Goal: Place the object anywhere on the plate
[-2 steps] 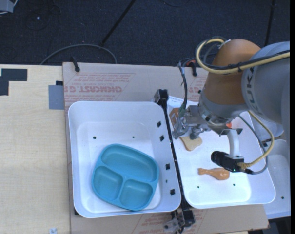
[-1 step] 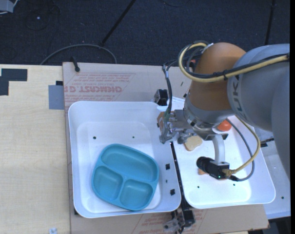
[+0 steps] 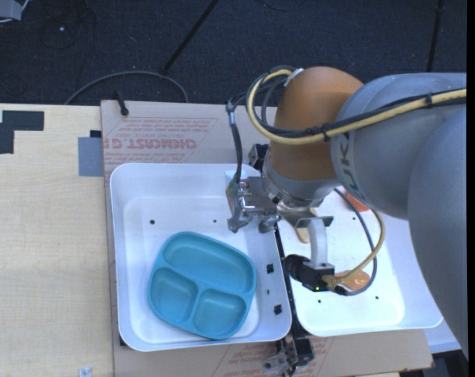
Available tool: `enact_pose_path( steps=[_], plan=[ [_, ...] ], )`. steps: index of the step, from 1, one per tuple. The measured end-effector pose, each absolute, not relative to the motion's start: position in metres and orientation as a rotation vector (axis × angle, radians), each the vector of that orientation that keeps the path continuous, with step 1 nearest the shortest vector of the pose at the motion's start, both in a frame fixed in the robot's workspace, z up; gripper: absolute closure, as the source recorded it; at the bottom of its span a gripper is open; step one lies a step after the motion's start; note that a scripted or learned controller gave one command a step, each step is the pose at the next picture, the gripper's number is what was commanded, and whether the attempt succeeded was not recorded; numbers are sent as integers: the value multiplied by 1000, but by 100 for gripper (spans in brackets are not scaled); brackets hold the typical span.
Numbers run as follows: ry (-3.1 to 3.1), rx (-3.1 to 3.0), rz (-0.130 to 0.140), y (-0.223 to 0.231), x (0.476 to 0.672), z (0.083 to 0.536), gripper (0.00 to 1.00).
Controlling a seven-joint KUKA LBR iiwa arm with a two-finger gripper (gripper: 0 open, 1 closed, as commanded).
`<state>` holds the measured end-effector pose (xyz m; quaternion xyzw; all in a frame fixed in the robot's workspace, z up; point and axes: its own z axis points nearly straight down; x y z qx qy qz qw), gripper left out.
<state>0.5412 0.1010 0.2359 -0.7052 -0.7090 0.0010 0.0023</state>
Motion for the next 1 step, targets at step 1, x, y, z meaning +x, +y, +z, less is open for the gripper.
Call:
enact_pose_path(
  steps=[1],
  plan=[
    [-2225, -2212, 3, 156, 537, 239, 100]
  ],
)
